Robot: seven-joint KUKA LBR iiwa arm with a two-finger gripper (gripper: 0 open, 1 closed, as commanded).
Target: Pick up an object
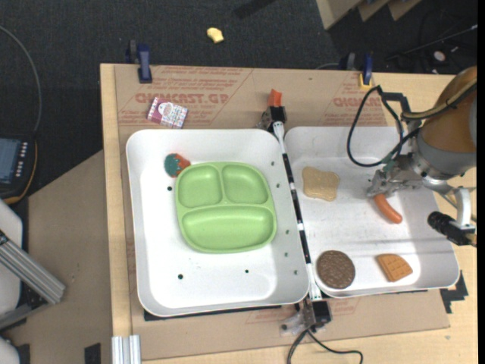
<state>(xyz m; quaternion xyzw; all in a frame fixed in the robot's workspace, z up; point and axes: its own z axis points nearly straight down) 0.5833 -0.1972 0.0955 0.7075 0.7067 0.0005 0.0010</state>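
Two white bins point(151, 279); one green divided plate point(225, 207); five food pieces; one small packet point(167, 112) on the bench.

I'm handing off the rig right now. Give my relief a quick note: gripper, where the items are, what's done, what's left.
Gripper: low in the right bin, at the upper end of the sausage; grasp can't be judged.
Right bin also holds bread, a brown disc and a cracker.
Left bin: green plate, small toy at its upper left corner.
Done: nothing lifted.
Left: grasp and lift one item.
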